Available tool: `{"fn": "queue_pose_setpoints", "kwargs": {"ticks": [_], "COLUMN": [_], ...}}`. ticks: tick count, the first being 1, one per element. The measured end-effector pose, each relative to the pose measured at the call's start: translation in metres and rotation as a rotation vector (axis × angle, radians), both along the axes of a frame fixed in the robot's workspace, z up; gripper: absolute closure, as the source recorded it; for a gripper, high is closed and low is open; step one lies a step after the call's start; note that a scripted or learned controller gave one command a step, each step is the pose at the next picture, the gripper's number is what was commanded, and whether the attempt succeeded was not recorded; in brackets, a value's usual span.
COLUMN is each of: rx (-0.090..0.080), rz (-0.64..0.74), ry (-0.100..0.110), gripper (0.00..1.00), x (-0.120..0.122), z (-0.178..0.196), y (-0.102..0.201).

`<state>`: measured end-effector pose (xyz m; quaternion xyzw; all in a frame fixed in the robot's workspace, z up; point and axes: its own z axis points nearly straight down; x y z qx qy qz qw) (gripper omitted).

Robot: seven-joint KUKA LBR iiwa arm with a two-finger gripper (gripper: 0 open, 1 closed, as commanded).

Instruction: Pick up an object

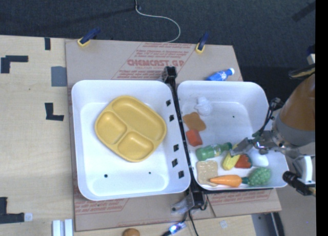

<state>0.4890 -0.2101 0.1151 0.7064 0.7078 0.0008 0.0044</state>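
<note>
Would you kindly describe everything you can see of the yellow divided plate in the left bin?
The yellow plate is a rounded-square tray that looks like smooth plastic, moulded into three compartments: one large section toward the upper right and two smaller ones along the lower left side. It lies flat and right side up on the floor of the left bin, turned diagonally to the bin's walls, in its upper middle area. Its compartments hold nothing, and only the bin floor touches it.
</note>
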Motion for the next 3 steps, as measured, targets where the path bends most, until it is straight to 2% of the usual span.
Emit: {"fn": "queue_pose_setpoints", "kwargs": {"ticks": [1,2,3], "rx": [-0.003,0.004,0.005], "rz": [0.001,0.000,-0.001], "ry": [-0.007,0.005,0.006], "gripper": [0.00,1.00,1.00], "x": [0.005,0.001,0.002], "z": [-0.027,-0.020,0.022], "y": [-0.001,0.001,0.000]}}
